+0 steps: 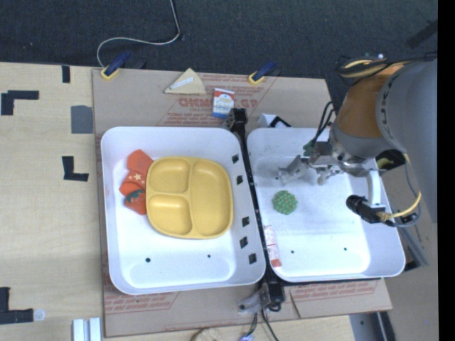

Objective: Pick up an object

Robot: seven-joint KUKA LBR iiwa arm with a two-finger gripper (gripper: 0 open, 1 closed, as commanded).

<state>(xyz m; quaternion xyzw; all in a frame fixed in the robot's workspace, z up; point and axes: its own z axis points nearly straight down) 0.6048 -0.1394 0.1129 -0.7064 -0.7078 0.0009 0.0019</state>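
Left bin: white, with small dark dots on its floor.
Right bin: white, same dark dots.
Divided plate: plain yellow.
Orange toy: orange-red with a small green patch low down.
Ball: green, with a bumpy, speckled surface.
Arm: grey, with an orange band above the wrist.
Gripper: pale grey metal.
Small carton: red, white and blue.
Cardboard sheet: brown with faint red print.
Clamps: blue and yellow.
Bench top: light wood with black and grey marks.
Backdrop: dark blue-black.
Cable: white.
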